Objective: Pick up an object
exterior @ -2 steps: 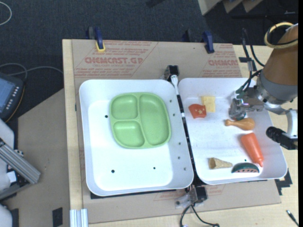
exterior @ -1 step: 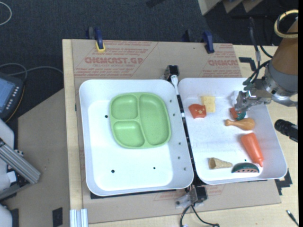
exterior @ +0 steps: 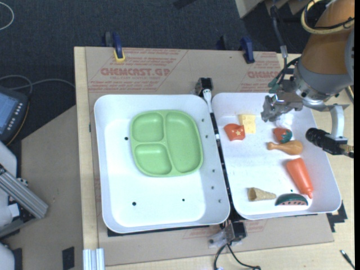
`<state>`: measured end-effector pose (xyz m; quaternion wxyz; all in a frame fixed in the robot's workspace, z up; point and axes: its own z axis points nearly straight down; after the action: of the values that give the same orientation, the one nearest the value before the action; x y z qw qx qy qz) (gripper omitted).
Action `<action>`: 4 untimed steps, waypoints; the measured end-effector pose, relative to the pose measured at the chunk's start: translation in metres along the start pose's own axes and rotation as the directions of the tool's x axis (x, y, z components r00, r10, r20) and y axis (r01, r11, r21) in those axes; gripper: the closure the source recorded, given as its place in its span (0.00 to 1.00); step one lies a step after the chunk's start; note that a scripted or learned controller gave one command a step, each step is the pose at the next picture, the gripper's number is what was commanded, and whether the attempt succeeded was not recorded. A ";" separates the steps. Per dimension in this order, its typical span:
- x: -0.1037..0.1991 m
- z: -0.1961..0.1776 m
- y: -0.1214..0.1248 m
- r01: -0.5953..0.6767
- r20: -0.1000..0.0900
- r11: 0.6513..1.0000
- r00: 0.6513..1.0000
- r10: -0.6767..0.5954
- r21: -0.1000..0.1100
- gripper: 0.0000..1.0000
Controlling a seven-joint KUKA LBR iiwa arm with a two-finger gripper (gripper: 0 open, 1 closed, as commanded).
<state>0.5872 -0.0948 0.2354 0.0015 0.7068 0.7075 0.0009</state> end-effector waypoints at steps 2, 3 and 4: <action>0.074 0.014 0.050 0.000 0.000 1.000 1.000 0.000 -0.001 1.00; 0.084 0.018 0.063 0.000 0.000 1.000 1.000 0.000 -0.001 1.00; 0.075 0.017 0.056 -0.002 0.000 1.000 1.000 0.002 0.005 1.00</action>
<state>0.6431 -0.0201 0.2189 -0.0004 0.7074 0.7068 -0.0008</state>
